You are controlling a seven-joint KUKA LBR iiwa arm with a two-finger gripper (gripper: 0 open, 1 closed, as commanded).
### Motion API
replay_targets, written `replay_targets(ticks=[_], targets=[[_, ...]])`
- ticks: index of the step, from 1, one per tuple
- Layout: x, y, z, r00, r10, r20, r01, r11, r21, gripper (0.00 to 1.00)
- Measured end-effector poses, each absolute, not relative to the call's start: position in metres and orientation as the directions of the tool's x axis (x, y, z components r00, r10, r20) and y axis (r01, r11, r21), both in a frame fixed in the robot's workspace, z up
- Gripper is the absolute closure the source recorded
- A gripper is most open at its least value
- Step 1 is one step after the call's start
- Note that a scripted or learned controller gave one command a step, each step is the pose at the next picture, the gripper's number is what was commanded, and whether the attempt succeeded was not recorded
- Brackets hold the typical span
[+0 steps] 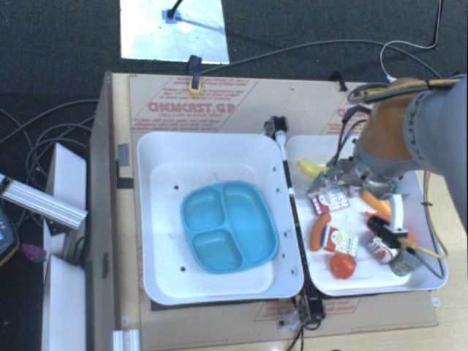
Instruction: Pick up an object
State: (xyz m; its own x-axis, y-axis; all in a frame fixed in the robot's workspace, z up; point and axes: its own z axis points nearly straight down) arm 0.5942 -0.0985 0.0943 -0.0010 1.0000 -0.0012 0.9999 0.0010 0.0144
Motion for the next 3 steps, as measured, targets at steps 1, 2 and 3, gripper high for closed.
replay_targets(ticks=[1,2,3], targets=[[0.667,-0.091,0.084,-0.005,1.000,0.002,1.000,0.005,-0.013,0.00],[0.665,-0.092,0.093,-0.007,1.000,0.001,1.000,0.007,-0.022,1.00],[0.663,-0.157,0.081,0.000,1.000,0.002,1.000,0.000,-0.024,1.00]])
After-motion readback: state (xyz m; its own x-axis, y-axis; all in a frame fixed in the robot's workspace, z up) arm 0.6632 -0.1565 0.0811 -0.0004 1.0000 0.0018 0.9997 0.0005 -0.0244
